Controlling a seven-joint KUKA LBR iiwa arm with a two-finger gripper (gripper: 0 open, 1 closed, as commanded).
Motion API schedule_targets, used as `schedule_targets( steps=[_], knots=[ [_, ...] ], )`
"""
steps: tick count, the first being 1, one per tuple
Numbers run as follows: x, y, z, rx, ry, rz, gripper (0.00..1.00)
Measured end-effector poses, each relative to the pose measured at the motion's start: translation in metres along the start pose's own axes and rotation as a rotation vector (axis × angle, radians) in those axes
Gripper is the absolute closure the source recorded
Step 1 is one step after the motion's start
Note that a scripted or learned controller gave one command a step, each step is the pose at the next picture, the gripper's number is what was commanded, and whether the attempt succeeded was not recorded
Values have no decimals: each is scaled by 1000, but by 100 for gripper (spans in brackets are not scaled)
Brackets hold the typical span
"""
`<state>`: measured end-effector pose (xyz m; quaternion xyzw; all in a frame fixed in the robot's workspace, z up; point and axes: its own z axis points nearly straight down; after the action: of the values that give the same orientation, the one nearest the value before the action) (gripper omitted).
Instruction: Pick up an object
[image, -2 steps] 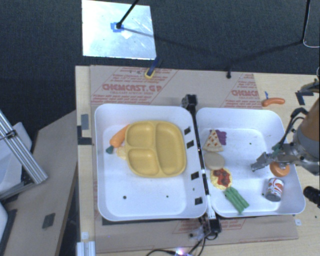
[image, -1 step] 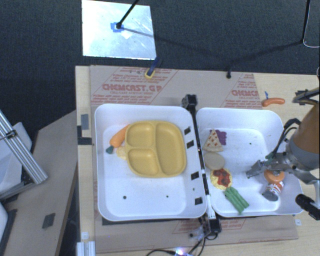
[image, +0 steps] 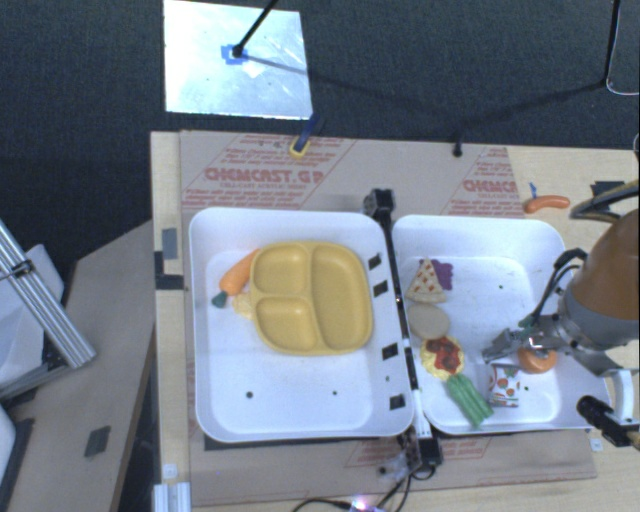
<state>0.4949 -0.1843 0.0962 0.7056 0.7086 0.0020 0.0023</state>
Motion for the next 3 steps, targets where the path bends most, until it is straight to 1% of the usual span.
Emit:
schedule_targets(
  steps=[1, 2, 3],
  knots=[
    [-1, -1, -9, 2, -1, 2, 100],
    [-4, -1, -72, -1, -2, 1, 100],
    [-5, 1, -126, -1, -2, 0, 100]
  ],
)
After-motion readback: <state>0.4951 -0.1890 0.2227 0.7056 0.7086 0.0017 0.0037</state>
